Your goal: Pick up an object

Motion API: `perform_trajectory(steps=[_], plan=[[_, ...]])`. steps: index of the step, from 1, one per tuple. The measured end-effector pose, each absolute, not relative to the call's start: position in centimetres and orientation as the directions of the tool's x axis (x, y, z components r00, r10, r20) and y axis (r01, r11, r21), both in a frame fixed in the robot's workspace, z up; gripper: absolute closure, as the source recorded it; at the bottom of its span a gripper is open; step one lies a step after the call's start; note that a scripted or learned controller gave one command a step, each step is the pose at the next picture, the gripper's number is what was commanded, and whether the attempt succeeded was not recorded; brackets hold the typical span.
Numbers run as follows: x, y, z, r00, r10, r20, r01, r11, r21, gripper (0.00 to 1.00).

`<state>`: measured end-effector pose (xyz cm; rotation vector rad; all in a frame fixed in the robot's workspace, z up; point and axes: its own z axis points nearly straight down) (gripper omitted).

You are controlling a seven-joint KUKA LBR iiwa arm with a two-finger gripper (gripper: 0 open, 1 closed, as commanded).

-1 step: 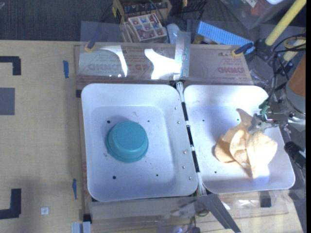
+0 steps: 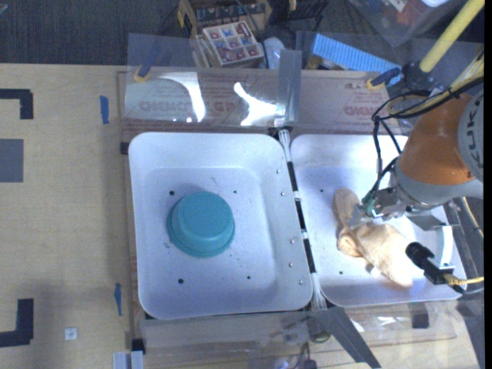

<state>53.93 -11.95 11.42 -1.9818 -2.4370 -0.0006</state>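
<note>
Down in the right bin (image 2: 338, 287), the pincer (image 2: 372, 211) sits low over a tan, lumpy soft object (image 2: 377, 246), right at that object's upper edge. Whether its tips are spread or closed on anything cannot be told from this slanted view, since the wrist housing covers them. The tan object lies in the middle of the right bin, stretched from near the bin's centre toward its lower right corner, with a paler lobe (image 2: 346, 204) reaching up beside the pincer. Above the pincer rises the arm (image 2: 438, 156), its orange band broad and bright, with black cables looping around it. Across the divider, the left bin (image 2: 154, 283) holds a teal bowl (image 2: 201, 223) turned upside down, well apart from the tan object. Both bins rest on the bench (image 2: 54, 206), whose pale wooden surface spreads out to the left and carries black markings and bits of blue tape.
</note>
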Motion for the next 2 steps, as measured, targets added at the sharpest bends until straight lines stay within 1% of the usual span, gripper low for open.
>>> perform_trajectory(steps=[1, 2], plan=[[55.2, -15.2, 20.1, -0.341, 0.940, -0.001, 0.940, 0.341, 0.002, 0.00], [58.0, -16.9, 9.8, -0.504, 0.864, -0.007, 0.864, 0.504, 0.007, 0.00]])
